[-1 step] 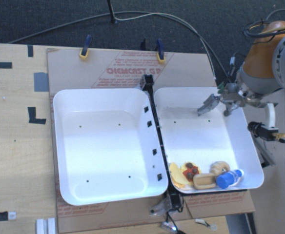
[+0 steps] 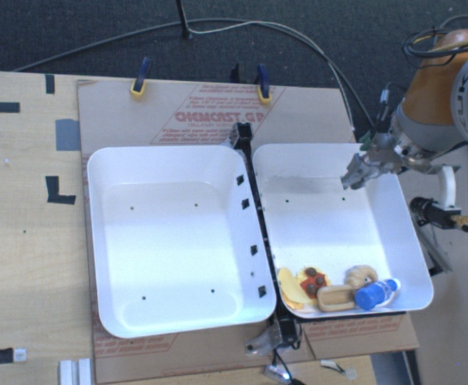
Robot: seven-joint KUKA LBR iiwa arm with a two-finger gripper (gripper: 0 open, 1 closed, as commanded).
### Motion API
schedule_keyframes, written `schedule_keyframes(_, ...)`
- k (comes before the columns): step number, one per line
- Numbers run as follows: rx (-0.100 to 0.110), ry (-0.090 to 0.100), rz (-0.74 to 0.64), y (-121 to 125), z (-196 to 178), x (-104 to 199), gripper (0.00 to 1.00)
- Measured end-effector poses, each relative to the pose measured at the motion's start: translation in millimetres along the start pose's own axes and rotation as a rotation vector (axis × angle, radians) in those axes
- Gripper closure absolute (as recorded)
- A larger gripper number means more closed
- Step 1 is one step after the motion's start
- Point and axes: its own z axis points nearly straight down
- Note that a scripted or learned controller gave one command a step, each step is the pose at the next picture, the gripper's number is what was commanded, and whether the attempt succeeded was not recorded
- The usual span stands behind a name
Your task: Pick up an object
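**Gripper poised over right bin's far right corner**

Gripper [image 2: 353, 180] hangs above the right bin's [image 2: 378, 215] far right corner; whether it is open I cannot tell. Small objects [image 2: 338, 289] cluster along the bin's near edge, well apart.

Two shallow white bins side by side on a cardboard-covered bench [image 2: 218, 115]: left bin [image 2: 106, 215] beside right bin [image 2: 394, 215], black clips along the shared wall. Gripper [image 2: 354, 179] above the right bin's far right corner, well apart from the objects, nothing visible between its fingers, grey arm with orange band [image 2: 434, 95] reaching in from the right. Huddled along the right bin's near wall, a yellow piece [image 2: 288, 287], a red-and-dark item [image 2: 313, 280], a tan block [image 2: 336, 298], a beige rounded object [image 2: 361, 275] and a blue-capped bottle [image 2: 377, 293], each touching or just beside the next.
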Motion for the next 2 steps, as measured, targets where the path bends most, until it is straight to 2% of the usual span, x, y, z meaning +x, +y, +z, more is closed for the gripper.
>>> schedule_keyframes(1,0.007,0.002,-0.003,-35.5,66.8,64.6,1.0)
schedule_keyframes(2,-0.004,0.003,-0.01,-49.4,12.5,184.6,1.0)
